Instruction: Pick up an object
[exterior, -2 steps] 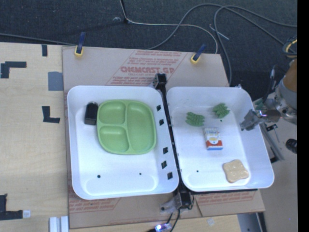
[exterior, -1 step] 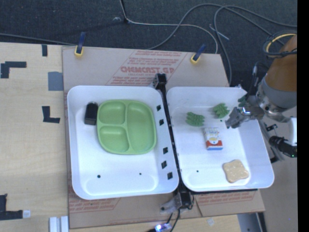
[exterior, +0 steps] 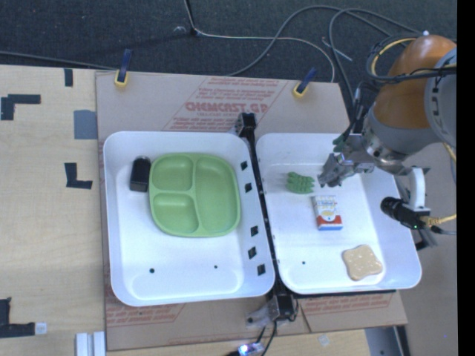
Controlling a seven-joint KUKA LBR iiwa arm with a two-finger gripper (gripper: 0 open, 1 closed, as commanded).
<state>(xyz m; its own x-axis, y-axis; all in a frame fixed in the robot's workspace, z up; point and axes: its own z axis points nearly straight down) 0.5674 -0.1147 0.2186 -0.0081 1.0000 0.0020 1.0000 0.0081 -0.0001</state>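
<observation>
The camera view takes in two white bins set side by side on a sheet of cardboard [exterior: 223, 99]. In the left bin [exterior: 122, 258] a green divided plate [exterior: 195, 195] is seen lying flat, with a small black block [exterior: 139, 174] just beside its left edge. In the right bin [exterior: 393, 269] three things are found: a green toy [exterior: 300, 182] near the upper middle, a small carton in white, red and blue [exterior: 327, 213] below and to the right of it, and a tan slice of bread [exterior: 362, 262] toward the lower right corner. The arm [exterior: 404, 87] is reached in from the right, and the gripper [exterior: 331, 173] is held low over the right bin, between the green toy and the carton. Whether anything is gripped, or how the gripper is set, cannot be told from this angle. Two yellow clamps [exterior: 122, 78] are fixed at the cardboard's far edge.
</observation>
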